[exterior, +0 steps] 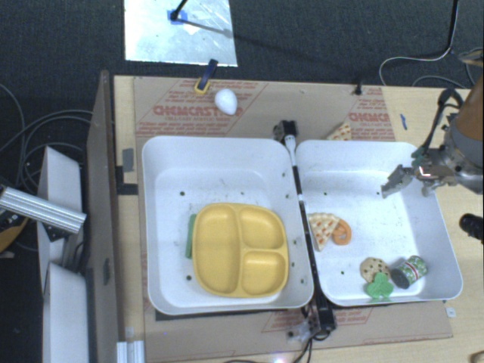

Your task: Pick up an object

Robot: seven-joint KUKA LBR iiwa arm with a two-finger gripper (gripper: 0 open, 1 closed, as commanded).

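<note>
In the right bin (423,225), a waffle-patterned wedge (322,228) lies against the left wall with an orange ring (342,234) touching it. Near the front edge sit a cookie (373,268), a green piece (380,286) and a small can (411,269) on its side. The left bin (174,165) holds a yellow divided plate (240,249) with a green item (190,237) poking out from under its left side. My gripper (408,185) hangs over the right bin's far right part, open, with nothing between its fingers.
On the cardboard behind the bins lie a white egg (225,100), a yellow and blue tool (204,79) and another waffle piece (340,132). A black clip (287,131) sits where the bins meet. Cables run along the left floor and far right.
</note>
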